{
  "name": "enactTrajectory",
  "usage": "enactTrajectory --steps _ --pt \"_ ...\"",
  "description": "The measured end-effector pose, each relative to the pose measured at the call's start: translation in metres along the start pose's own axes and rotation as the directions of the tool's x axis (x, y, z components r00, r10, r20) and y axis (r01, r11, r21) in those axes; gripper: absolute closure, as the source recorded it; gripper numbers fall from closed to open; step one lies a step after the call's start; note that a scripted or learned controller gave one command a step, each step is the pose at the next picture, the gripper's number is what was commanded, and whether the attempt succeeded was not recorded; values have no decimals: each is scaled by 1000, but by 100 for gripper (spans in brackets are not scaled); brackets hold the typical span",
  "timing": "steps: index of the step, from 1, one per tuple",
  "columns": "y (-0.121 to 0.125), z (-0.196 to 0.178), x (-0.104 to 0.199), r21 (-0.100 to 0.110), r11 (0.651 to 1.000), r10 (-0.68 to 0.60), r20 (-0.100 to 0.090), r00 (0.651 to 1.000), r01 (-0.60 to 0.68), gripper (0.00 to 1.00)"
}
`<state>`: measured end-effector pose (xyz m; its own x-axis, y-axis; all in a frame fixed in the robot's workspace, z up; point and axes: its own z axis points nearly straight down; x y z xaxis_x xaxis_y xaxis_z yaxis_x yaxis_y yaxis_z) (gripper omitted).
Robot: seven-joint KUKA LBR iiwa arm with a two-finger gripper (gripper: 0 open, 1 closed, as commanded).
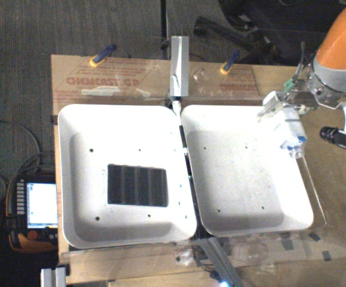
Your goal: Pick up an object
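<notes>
hovering over the right shallow white bin's [250, 220] far right rim, the gripper [292, 121] was too blurred to judge. a dark ribbed rectangular block [137, 186] lay well apart in the left shallow white bin [77, 160], long axis left-right.

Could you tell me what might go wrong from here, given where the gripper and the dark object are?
The gripper hangs over the right bin's far right corner, while the dark ribbed block lies in the left bin; a descent here would likely close on nothing. The gripper is also close to the right bin's rim and could clip it. The flat block may prove hard to grasp.
</notes>
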<state>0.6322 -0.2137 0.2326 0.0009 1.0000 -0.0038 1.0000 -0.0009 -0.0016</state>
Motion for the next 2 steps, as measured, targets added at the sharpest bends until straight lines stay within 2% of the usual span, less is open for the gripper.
enactTrajectory --steps 1,2 --pt "24 -91 4 0 989 150 0 989 -150 0" --pt "10 119 2 1 1000 9 -4 1000 -9 0"
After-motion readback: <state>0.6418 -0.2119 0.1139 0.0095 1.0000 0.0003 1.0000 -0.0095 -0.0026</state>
